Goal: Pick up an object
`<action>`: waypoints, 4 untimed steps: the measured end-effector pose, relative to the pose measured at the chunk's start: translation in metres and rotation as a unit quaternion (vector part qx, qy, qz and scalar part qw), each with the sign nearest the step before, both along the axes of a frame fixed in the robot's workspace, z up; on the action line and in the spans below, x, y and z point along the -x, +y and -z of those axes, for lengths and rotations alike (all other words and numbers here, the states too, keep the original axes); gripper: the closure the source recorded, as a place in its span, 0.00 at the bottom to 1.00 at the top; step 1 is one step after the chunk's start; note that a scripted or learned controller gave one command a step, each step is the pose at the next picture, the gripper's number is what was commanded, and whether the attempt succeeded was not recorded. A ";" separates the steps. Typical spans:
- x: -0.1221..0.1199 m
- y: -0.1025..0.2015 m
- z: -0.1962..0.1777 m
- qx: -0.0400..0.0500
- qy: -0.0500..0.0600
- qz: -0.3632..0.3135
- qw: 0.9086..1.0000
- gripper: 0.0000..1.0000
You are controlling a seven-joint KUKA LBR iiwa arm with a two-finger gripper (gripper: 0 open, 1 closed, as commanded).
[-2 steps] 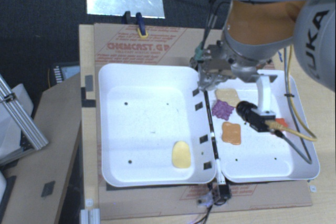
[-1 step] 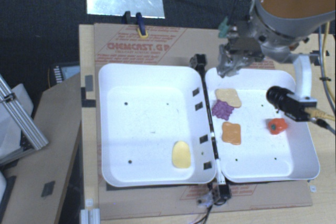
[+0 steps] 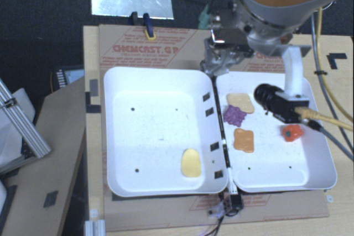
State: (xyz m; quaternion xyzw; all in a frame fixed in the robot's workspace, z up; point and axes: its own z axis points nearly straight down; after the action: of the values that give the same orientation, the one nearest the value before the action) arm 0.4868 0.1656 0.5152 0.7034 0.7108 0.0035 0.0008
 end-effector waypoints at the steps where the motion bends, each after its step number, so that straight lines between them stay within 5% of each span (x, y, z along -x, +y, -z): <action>1: -0.001 -0.004 0.002 0.001 0.002 0.003 1.000 0.00; 2: -0.001 -0.003 -0.009 0.001 0.001 0.001 1.000 1.00; 3: -0.001 -0.003 -0.009 0.001 0.001 0.001 1.000 0.00; 4: -0.001 -0.003 -0.020 0.000 0.000 -0.002 1.000 1.00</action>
State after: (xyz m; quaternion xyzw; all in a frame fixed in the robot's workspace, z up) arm 0.4880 0.1625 0.5352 0.7021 0.7120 0.0037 0.0009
